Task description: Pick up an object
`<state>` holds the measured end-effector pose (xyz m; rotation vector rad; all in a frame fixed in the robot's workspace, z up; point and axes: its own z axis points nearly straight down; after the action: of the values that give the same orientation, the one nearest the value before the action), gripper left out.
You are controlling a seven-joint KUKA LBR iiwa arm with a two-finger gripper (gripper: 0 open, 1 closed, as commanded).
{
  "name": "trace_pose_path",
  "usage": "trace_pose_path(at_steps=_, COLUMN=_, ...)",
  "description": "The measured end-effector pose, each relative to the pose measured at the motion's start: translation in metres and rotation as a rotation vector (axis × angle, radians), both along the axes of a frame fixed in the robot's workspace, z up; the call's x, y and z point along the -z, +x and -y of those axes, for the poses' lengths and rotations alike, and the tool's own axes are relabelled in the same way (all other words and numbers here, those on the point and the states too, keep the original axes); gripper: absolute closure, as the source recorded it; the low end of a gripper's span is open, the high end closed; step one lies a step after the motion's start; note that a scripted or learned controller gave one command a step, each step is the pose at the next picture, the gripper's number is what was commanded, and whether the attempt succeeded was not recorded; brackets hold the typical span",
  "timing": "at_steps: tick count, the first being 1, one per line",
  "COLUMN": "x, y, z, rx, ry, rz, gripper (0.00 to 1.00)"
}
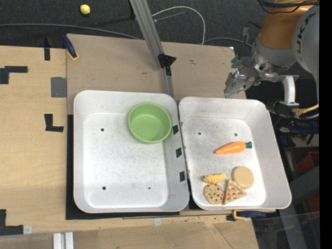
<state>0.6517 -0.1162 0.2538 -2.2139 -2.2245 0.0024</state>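
camera view: two shallow white plastic bins sit side by side on a tan bench (31, 139). the left bin (88, 191) holds a round light-green plastic bowl (150, 122), upright, up near its back-right corner, well apart from everything else. the right bin (275, 175) holds the small stuff: an orange toy carrot w/ green tip (232, 148) lying roughly across the middle, and nearer the front edge a cluster — a yellow toy corn piece (215, 178), a round tan bun-like disc (243, 177), a round speckled toy cookie (212, 193) and a toy pizza slice (233, 192). cookie and pizza slice touch; corn sits just above the cookie; disc is just beside the pizza slice. carrot lies apart from the cluster w/ bare bin floor around it.

a grey metal pole (150, 30) slants down from the top to the gap btw the bins at their back edge. a small yellow ball (85, 9) lies on the dark floor top left, well off the bench. blue clamps at the bench's back-left corner (70, 46) and by the right bin's front edge (244, 215).

gripper (236, 84) hangs at the back-right, just outside the right bin's back rim, over the bench edge, well apart from the carrot and cluster. nothing seen btw it and any object; cannot tell how far it's open — too dark and small.
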Motion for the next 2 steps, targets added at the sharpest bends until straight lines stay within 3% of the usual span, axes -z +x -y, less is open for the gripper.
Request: trace_pose_path(at_steps=2, x=-0.008, y=-0.041, z=-0.094, rx=0.002, ry=-0.001, rz=0.001, gripper=1.0)
